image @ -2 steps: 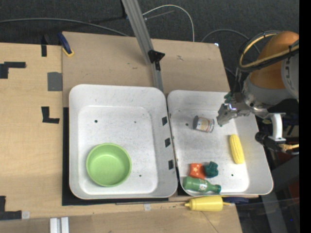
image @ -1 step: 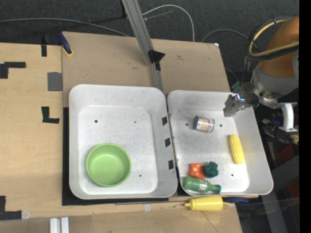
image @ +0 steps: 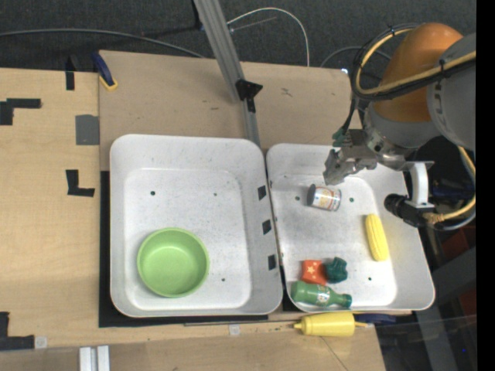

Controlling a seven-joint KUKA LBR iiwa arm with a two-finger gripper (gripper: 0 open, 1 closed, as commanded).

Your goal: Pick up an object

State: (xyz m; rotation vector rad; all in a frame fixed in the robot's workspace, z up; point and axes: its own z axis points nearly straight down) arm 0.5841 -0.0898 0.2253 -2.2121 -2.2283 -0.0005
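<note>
I have the hand (image: 338, 168) low over the right bin (image: 402, 284), in the upper middle of that bin, right of centre in the frame. Nothing sits between its fingers; they hang close together pointing down, but I cannot tell how far apart they are.

The nearest candidate is the small can (image: 325, 199), lying on its side just below and slightly left of the hand, near but apparently not touching. Its long axis runs roughly left to right across the frame, so I judge the fingers would need to straddle it from above and below in the picture.

Other choices lie farther off: the yellow corn (image: 376, 236) at lower right, and the orange piece (image: 312, 270), dark green piece (image: 336, 268) and green bottle (image: 320, 295) clustered near the bottom edge. The green bowl (image: 173, 262) sits in the left bin (image: 186, 149).
</note>
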